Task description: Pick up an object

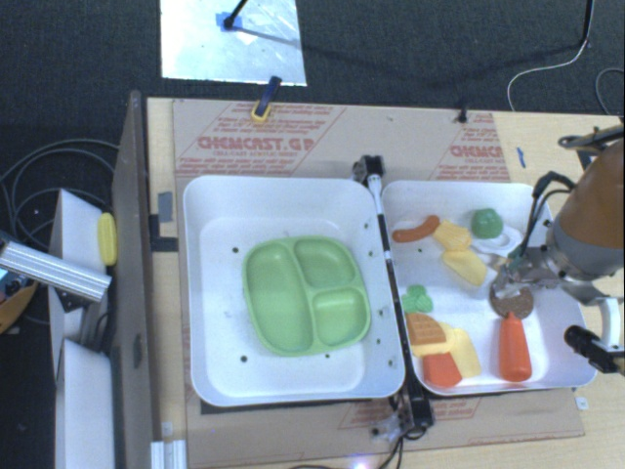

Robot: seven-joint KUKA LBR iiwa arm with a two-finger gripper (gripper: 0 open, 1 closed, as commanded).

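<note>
The left bin (210, 262) holds a green divided tray (305, 293), lying flat at its middle. The right bin (566, 364) holds toy food — a sausage (417, 230), yellow pieces (462, 252), a green round piece (486, 223), a small green piece (418, 297), an orange-and-yellow cluster (441, 348) and a carrot (514, 347). The gripper (512, 291) sits low just above the carrot's top; its grip cannot be told. Both bins rest on a cardboard-covered bench (293, 140) above dark carpet (68, 37).
</note>
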